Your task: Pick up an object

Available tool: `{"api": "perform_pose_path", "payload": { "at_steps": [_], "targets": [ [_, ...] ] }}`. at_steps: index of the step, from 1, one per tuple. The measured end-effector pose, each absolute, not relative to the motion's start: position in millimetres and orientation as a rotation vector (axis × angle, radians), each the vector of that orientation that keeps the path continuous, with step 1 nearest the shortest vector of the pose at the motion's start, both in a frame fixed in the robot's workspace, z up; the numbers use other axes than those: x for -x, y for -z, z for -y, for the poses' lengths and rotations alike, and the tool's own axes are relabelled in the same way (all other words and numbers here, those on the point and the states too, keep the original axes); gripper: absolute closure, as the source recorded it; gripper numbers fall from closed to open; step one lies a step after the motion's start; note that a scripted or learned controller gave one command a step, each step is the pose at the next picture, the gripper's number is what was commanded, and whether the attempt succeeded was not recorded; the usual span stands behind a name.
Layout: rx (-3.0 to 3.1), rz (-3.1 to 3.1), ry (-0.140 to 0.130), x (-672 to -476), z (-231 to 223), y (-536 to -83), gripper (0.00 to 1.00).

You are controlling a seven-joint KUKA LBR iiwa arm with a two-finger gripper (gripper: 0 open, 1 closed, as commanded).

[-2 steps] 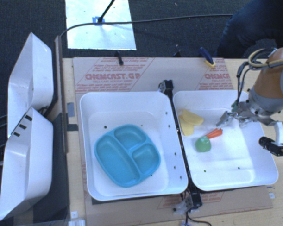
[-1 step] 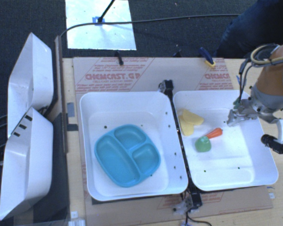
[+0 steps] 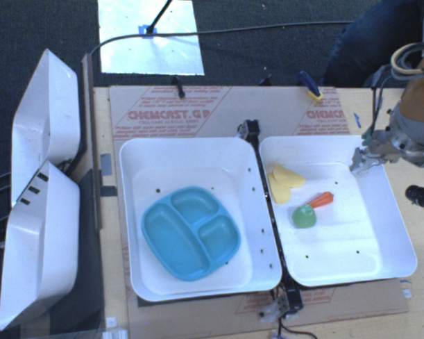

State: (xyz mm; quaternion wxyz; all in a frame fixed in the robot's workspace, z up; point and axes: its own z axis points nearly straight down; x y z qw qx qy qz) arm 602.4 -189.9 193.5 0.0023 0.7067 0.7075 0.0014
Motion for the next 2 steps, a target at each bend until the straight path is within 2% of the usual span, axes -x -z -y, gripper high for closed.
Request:
{"api": "perform_pose_path", "payload": {
  "at_steps": [1,2],
  "targets": [
    [-2.217,-2.219,-0.005,-602.4,189.6,-256.8,1.00],
    [-2.220,-2.222,-0.001,-602.8,189.6,-255.6,1.00]
  ]
}}
